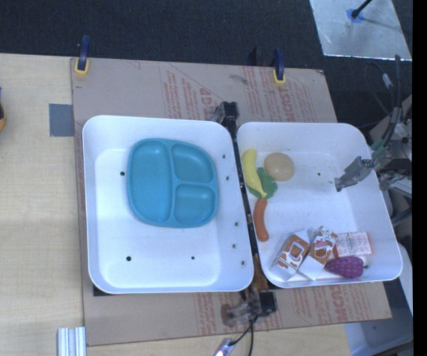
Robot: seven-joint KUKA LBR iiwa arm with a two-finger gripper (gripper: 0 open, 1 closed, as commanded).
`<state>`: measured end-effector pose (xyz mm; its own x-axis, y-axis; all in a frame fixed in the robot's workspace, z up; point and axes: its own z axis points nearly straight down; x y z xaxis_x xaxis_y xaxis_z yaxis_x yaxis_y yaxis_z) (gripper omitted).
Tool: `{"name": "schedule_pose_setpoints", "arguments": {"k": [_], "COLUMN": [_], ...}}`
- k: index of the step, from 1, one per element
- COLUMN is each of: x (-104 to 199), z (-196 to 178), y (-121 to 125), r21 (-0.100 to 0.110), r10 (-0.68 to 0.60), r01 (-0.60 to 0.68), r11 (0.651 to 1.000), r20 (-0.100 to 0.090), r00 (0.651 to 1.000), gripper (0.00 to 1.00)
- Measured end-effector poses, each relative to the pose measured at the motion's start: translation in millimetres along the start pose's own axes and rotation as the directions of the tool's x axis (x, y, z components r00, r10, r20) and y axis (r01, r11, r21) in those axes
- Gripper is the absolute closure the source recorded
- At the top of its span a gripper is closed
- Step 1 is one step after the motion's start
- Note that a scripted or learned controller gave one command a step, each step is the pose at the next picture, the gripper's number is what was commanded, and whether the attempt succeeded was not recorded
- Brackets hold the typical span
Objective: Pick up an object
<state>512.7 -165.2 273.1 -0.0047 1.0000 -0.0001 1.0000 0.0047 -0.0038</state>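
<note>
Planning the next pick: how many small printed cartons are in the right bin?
3. One carton lies near the bin's front, a second sits just right of it, and a third is further right, above the purple item.

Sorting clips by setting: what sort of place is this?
Likely a robot lab bench for pick-up trials: two white bins clamped on cardboard, toy food such as a banana, and a gripper over the right bin.

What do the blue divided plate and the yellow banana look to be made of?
The blue divided plate looks like moulded plastic with a matte finish: uniform colour, rounded compartment ridges, no glare. The yellow banana seems to be toy plastic, judging by its flat, even yellow and smooth outline, though it is too small to be sure.
</note>
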Motion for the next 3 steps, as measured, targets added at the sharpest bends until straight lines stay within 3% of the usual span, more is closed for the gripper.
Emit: {"name": "schedule_pose_setpoints", "arguments": {"k": [1, 2, 3], "x": [77.0, 120.6, 4.7], "z": [82.4, 80.5, 129.5], "y": [74.8, 144.6, 143.2], "r21": [0.002, -0.001, 0.0], "r10": [-0.003, 0.0, 0.004], "r01": [0.003, 0.0, -0.004], "r11": [1.0, 1.0, 1.0], "r20": [0.0, -0.001, 0.001], "r00": [1.0, 1.0, 1.0], "gripper": [0.0, 0.0, 0.0]}}
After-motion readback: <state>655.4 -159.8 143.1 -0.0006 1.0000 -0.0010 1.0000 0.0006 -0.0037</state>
